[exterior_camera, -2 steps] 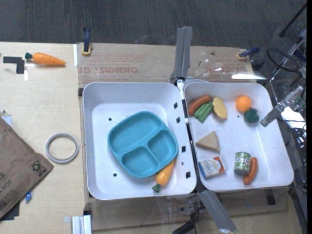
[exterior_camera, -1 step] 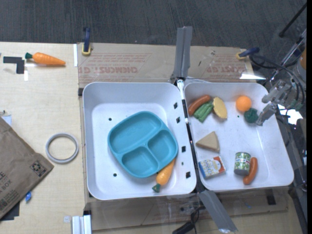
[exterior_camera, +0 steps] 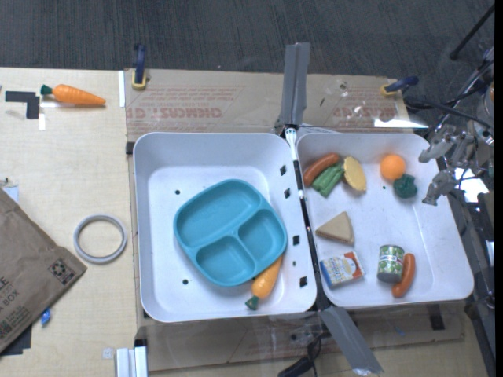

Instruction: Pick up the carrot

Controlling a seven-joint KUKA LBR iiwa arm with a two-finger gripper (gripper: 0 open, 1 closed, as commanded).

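A small orange carrot (exterior_camera: 265, 282) with a green top lies in the left bin (exterior_camera: 157, 210), by its front right corner. It leans against the edge of the blue divided plate (exterior_camera: 229, 232). A second, longer carrot (exterior_camera: 73, 95) lies on the wooden bench at the far left. My gripper (exterior_camera: 431, 175) hangs over the right rim of the right bin (exterior_camera: 440, 242), far from both carrots. It is open, with nothing between its fingers.
The right bin holds a sausage (exterior_camera: 321, 165), a green pepper (exterior_camera: 331, 179), a yellow piece (exterior_camera: 355, 174), an orange (exterior_camera: 392, 166), a bread wedge (exterior_camera: 336, 228), a carton (exterior_camera: 342, 269), a can (exterior_camera: 390, 262) and a red chili (exterior_camera: 404, 276). On the bench at left are a tape ring (exterior_camera: 100, 237) and a cardboard box (exterior_camera: 27, 265).
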